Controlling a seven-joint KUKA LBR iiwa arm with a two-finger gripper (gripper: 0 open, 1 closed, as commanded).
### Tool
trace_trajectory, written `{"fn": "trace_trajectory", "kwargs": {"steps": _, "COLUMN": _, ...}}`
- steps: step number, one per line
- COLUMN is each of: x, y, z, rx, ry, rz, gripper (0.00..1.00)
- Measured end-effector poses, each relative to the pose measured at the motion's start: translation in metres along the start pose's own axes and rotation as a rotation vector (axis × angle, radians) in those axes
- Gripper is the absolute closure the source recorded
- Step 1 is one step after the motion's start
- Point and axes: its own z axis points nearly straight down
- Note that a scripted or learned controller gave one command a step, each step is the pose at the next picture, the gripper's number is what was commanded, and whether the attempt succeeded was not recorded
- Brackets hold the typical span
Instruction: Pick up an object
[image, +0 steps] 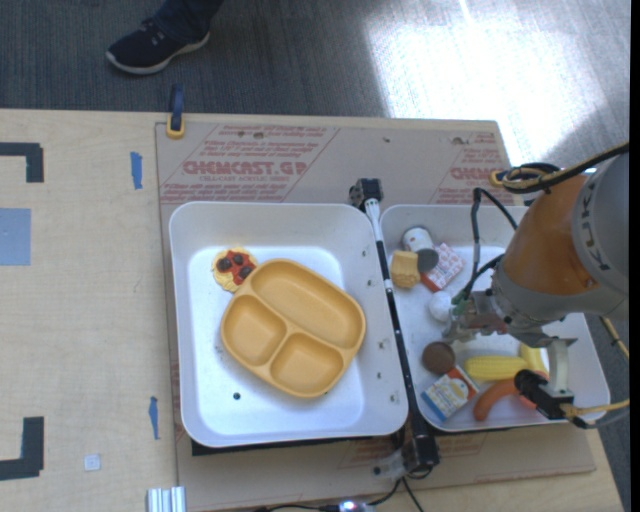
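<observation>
The right bin (596, 372) holds several toy foods: a white cup (417, 239), a cheese block (404, 269), a red-and-white packet (451, 266), a white egg (440, 305), a brown ball (437, 356), a yellow corn cob (490, 368), a small carton (447, 393) and an orange sausage (493, 399). My gripper (466, 322) hangs low over the middle of this bin, just right of the egg and above the brown ball and the corn. The orange band and wrist cover the spot beneath it.
The left bin (190, 300) holds a yellow divided plate (292, 327) and a small toy pizza (233, 267) at its back left. A black-tipped rod (368, 192) lies along the divider between the bins. Cables trail off the arm at the right.
</observation>
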Motion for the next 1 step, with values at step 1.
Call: {"fn": "trace_trajectory", "kwargs": {"steps": 1, "x": 0.0391, "y": -0.0367, "z": -0.0883, "rx": 0.007, "ry": 0.002, "rz": -0.002, "gripper": 1.00}}
